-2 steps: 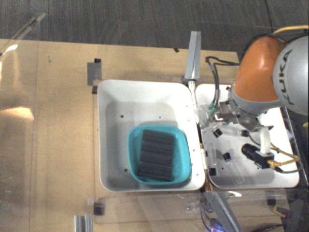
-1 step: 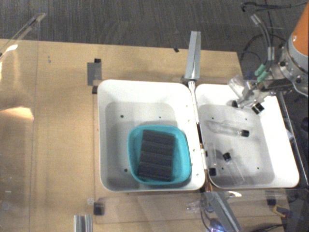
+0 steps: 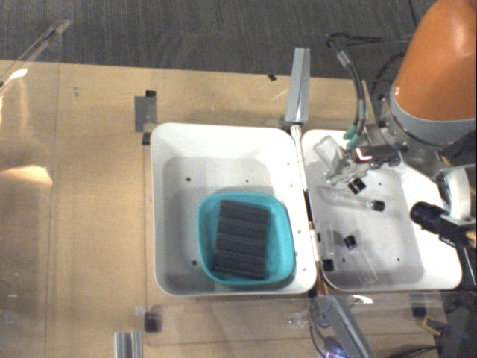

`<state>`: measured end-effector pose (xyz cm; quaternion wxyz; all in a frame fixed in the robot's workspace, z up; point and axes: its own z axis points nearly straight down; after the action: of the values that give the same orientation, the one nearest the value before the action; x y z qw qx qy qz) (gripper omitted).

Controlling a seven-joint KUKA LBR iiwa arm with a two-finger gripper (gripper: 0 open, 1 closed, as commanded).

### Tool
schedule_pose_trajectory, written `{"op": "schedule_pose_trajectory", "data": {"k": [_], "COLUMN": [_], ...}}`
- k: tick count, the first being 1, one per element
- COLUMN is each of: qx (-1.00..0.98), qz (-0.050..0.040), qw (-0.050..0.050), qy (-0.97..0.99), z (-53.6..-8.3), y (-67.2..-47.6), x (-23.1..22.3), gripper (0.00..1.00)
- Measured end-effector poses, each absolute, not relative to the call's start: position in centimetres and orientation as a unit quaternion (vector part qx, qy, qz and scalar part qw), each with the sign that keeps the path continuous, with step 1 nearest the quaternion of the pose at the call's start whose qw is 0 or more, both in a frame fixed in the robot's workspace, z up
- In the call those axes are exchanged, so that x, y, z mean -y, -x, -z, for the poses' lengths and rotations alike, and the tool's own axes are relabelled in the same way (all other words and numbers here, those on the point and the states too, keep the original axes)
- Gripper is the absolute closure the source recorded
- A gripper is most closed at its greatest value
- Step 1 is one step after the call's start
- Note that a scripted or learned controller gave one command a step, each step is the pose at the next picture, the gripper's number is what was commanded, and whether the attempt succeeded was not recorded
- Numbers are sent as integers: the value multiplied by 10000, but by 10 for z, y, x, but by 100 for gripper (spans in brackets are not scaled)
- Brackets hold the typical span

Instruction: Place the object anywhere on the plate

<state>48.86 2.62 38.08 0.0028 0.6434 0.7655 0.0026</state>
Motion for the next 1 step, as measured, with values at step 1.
{"op": "schedule_pose_trajectory", "data": {"k": [1], "qx": [-7657], "qz": [-15], "qw": [16], "qy": [-6432], "z": [-340], "y": [-501], "x": [-46], "gripper": [100]}}
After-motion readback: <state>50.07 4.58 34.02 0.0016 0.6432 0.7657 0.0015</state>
